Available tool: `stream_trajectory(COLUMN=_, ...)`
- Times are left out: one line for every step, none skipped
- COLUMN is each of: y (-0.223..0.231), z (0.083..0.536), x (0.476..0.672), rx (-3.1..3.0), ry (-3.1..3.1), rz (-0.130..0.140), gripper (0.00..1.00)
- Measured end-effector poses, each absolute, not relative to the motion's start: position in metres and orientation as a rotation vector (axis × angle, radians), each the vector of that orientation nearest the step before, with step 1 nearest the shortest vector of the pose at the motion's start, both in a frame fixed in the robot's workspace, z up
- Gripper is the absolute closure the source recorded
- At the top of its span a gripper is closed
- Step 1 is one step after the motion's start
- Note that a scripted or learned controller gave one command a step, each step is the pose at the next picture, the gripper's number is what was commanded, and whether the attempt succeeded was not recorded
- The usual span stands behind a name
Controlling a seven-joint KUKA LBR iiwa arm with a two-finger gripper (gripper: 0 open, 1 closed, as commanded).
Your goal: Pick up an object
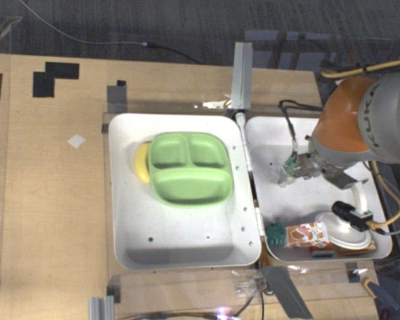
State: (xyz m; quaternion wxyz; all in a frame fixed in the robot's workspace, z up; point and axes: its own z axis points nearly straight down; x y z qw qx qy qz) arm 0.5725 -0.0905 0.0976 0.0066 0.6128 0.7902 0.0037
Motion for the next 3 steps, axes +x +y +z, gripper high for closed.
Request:
stream_trajectory(y=-0.09, z=0.098, x=0.573, rx=1.917, ry=2.473, rz=0.011, gripper=0.0)
stream_trajectory(y=-0.088, z=0.088, x=0.59, rx=1.793, ry=2.569, rz=0.007, gripper=0.0)
stream_trajectory(y=-0.036, z=0.183, x=0.601, rx=2.039, ry=2.389, rz=0.001, gripper=0.0)
